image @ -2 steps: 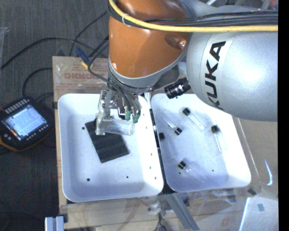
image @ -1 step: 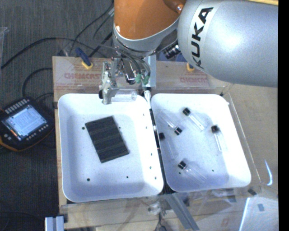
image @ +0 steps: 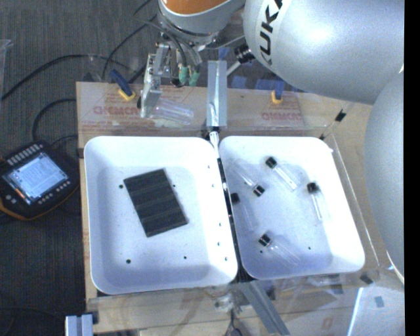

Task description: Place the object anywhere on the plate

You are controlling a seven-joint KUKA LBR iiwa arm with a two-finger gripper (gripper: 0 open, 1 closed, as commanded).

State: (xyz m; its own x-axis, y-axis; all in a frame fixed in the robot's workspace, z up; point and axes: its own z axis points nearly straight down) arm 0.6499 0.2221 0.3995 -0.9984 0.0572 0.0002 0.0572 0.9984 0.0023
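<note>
End effector (image: 172,92) raised beyond the far edge of the left bin (image: 98,197), over the worktop (image: 105,108), gripping a clear vial (image: 172,113): the vial lies crosswise at the tips of the two fingers (image: 152,92), pinched between them at its left end, its right end projecting free. The arm (image: 315,39) enters from the upper right, its orange band (image: 193,6) just above the wrist. Below and nearer, the left bin holds a dark ribbed plate (image: 155,201), lying flat and turned at a slant, with nothing resting on it. The right bin (image: 341,197) holds several more clear vials with black caps (image: 270,162), scattered and apart from one another. A handheld control pad (image: 33,180) lies on the floor to the far left. Stage, as judged: pick-up done, transport under way, placement not yet made. Remaining: carry the vial nearward over the left bin, lower it onto the plate, and release; the round vial may well roll on the ribbed surface.
</note>
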